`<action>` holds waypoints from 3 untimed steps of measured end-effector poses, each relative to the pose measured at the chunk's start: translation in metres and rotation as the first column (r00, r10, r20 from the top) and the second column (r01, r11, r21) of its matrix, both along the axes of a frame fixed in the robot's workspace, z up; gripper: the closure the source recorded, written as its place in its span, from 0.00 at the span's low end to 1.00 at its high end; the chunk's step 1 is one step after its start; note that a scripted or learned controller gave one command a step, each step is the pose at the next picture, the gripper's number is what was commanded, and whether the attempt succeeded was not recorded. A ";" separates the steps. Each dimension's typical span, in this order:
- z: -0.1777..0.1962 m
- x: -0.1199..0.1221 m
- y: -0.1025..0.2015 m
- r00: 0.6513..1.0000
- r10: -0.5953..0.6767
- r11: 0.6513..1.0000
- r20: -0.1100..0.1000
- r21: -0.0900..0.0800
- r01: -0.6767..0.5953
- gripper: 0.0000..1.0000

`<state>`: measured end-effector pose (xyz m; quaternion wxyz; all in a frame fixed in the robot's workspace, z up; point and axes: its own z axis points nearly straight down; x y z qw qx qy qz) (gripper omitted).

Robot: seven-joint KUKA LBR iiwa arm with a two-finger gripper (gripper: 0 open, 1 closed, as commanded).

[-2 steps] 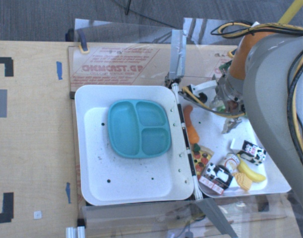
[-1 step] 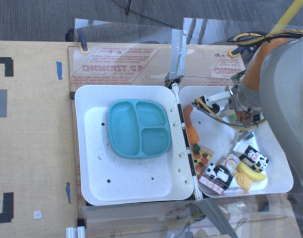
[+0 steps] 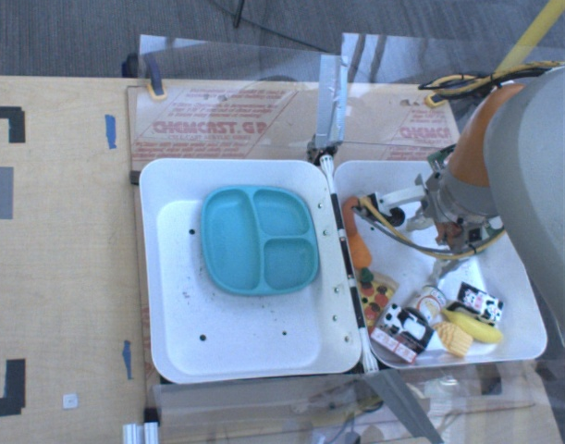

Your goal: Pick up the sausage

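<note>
A teal divided plate (image 3: 260, 240) sits in the left bin (image 3: 171, 340). The orange sausage (image 3: 357, 239) lies along the right bin's (image 3: 522, 336) left wall. Further right, the gripper (image 3: 446, 265) hangs above toy foods (image 3: 448, 322); whether it is wide or narrow cannot be told.

The arm (image 3: 541, 165) is a broad, rounded grey shell, with an orange band (image 3: 474, 151) above its darker metal wrist (image 3: 460, 203).
</note>
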<state>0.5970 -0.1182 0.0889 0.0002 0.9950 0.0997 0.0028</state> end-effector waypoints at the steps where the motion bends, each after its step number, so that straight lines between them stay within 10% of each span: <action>1: -0.001 0.061 0.016 1.000 0.005 1.000 -0.005 0.000 -0.005 0.00; 2: 0.010 0.061 0.015 1.000 0.002 1.000 -0.006 0.001 -0.002 1.00; 3: 0.136 -0.016 0.071 1.000 0.004 1.000 -0.007 0.002 -0.004 1.00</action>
